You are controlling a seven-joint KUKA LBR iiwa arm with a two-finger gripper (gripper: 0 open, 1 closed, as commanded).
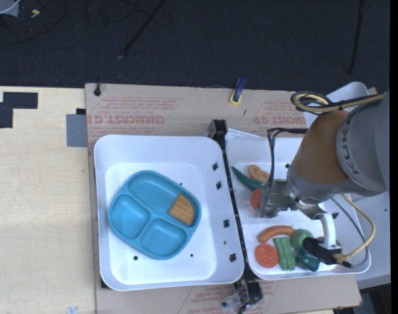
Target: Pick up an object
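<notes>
My gripper [269, 201] is low in the right bin [241, 169], beneath the grey and orange arm, right beside a red toy [255, 199]. Just up-left of it lie a dark green pepper-like piece [243, 177] and a small orange-tan piece [256, 172]. Nearer the front of the same bin I see an orange sausage [275, 232], a round red tomato slice [266, 255], a light green piece [285, 252] and a dark teal piece [308, 261]. The arm hides the back and right of that bin.
The left bin [114, 156] holds a blue divided plate [140, 218] with a tan waffle-like cracker [182, 209] in its right compartment. A black divider [226, 195] runs between the bins. Cables loop around the wrist at the right.
</notes>
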